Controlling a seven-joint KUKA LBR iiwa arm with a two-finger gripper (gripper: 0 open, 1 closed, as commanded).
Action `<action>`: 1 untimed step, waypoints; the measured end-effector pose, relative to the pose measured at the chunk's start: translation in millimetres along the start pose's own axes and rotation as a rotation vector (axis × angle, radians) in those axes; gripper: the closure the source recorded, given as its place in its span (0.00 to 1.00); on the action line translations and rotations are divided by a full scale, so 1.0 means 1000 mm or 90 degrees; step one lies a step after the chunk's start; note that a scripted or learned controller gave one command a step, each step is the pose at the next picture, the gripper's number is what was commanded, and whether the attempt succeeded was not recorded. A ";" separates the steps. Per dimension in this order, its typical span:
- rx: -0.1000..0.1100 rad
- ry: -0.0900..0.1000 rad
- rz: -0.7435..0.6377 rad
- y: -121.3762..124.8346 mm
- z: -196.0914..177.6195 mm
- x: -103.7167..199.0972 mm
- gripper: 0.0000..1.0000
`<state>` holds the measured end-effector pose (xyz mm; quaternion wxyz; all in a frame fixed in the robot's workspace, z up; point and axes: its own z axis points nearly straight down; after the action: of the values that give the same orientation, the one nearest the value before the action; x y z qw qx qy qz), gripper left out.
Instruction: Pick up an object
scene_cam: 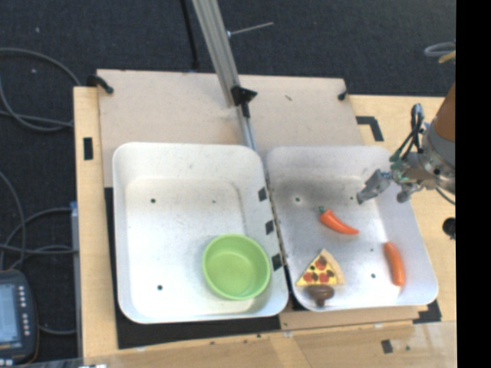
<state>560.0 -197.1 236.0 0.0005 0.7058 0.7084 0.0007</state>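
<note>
pincer sits at the right of the frame, over the upper right part of the right-hand bin. its two fingers stand spread apart, one reaching left and down toward the bin floor, the other shorter on the right, and nothing lies between them. behind it the grey wrist and a strip of the orange band enter from the right edge.

closest thing to it is a small orange toy carrot or pepper with a green stem, lying just down and left of the pincer on the bin floor. its long axis runs from upper left to lower right, stem at the upper left end. i judge this the likeliest pick: a short drop down and left would bring the fingers over it, and they would need to straddle it across that slanted axis.

further down, near the right wall of the same bin, lies a second orange piece, nearly upright in the frame. at the bottom of that bin rests a toy pizza slice, tip pointing up.

left-hand bin holds a green bowl in its lower right corner, well apart from the pincer. both bins rest on the tabletop.
</note>
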 end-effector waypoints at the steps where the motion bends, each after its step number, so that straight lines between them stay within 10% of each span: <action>1: 0.000 0.000 0.000 0.000 0.000 0.000 0.00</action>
<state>560.0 -196.9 236.0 0.0004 0.7059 0.7083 0.0009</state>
